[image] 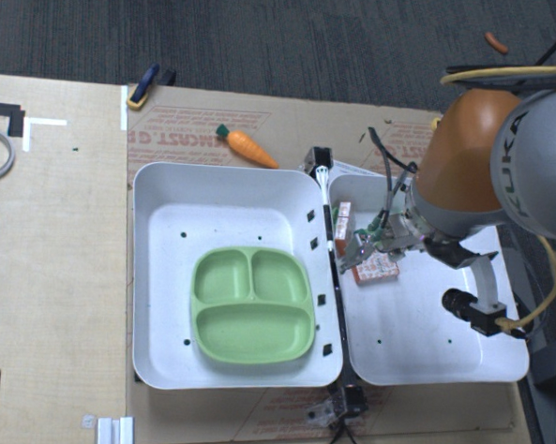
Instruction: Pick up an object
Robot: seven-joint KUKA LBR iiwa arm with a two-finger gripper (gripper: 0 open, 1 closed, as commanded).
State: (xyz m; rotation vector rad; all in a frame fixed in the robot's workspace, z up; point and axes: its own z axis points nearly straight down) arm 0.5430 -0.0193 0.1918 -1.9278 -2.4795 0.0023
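Hovering low in the right shallow white plastic bin (458, 349), the 2-finger gripper (370, 245) sits w/ the small red-and-white printed box (378, 269) just beside it; grip state we can't tell. We should centre over the box, away from the bin's left wall, before closing.

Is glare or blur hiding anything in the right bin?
Camera view: lighting even, no strong glare on the right bin; the arm's bulk, not blur, hides the gripper; the small red-and-white box under it is sharp enough to spot, its print unreadable.
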